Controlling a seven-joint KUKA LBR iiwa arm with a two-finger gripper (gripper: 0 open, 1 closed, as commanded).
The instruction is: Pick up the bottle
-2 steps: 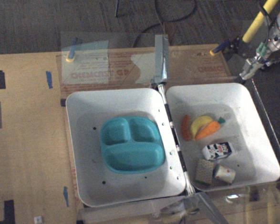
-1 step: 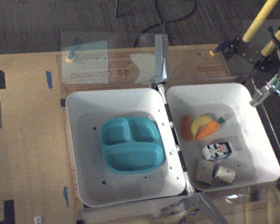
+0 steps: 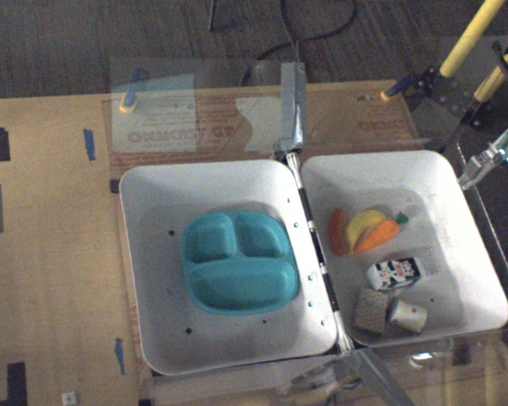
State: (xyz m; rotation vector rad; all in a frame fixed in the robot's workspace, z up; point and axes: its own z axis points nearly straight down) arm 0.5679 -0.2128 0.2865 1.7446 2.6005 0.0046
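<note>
While the small white plastic bottle with black cow patches (image 3: 394, 272) lies on its side in the right shallow white bin (image 3: 464, 226), you see the gripper (image 3: 487, 164) off by that bin's far right rim, well apart from it. Whether it is spread or closed, you cannot tell. Just above the bottle sit an orange toy carrot (image 3: 376, 236) and a yellow toy fruit (image 3: 362, 225). A teal divided plate (image 3: 238, 261) lies in the left bin (image 3: 150, 205).
</note>
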